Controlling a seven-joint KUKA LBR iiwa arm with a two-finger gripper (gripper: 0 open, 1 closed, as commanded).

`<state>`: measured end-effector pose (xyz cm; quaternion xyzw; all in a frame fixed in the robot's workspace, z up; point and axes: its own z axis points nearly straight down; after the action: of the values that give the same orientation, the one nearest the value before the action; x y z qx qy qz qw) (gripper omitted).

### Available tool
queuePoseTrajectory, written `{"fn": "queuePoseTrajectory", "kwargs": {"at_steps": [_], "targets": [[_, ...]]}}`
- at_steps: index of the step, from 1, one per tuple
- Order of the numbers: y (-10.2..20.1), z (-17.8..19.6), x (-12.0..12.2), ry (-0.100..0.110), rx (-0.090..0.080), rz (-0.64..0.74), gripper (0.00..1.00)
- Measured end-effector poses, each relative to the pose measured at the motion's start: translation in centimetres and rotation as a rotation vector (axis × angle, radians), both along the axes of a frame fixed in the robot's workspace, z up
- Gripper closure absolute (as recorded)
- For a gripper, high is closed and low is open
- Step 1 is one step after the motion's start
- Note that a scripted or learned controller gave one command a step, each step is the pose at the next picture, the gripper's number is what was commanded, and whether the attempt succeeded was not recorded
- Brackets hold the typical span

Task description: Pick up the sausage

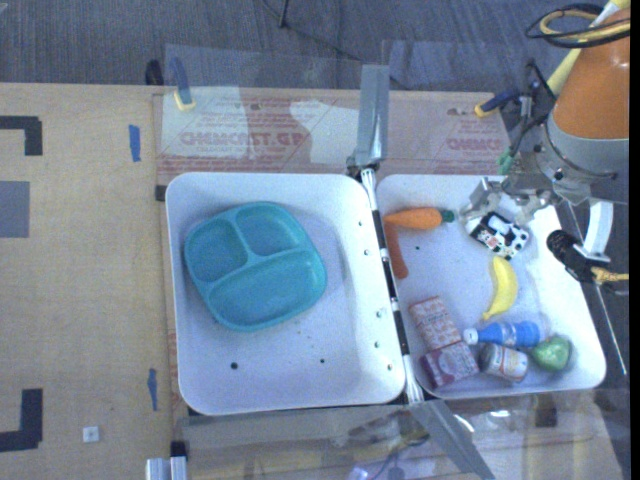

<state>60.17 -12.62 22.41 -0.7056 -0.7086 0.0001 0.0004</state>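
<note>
From my remote desk I watch the pincer [497, 211] hang over the right bin's [590, 368] far edge, near its far right corner; whether its fingers are spread or pressed together I cannot tell from this slanted view, and nothing shows gripped between them; a small black-and-white toy [497, 234] lies directly beneath it. The sausage [396, 253], a reddish-brown stick, lies along the right bin's left wall, just below the carrot [415, 219] and perhaps touching it; I judge that snug spot against the wall will leave little room for a finger on that side, so a lengthwise approach looks wiser. A banana [502, 288] curves through the bin's middle; a snack packet [432, 320], a dark red box [450, 365], a blue-capped bottle [508, 333], a can [503, 362] and a green pepper [552, 352] crowd the near edge, well apart from the sausage. The left bin [190, 368] carries a teal divided plate [255, 265]; the pick, by my reading, is not yet begun, since the arm sits well right of its target.
</note>
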Motion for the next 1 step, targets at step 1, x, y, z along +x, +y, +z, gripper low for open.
{"fn": "queuePoseTrajectory", "kwargs": {"at_steps": [1], "targets": [[2.39,-12.72,-3.5,-0.001,0.0,-0.147,0.0]]}}
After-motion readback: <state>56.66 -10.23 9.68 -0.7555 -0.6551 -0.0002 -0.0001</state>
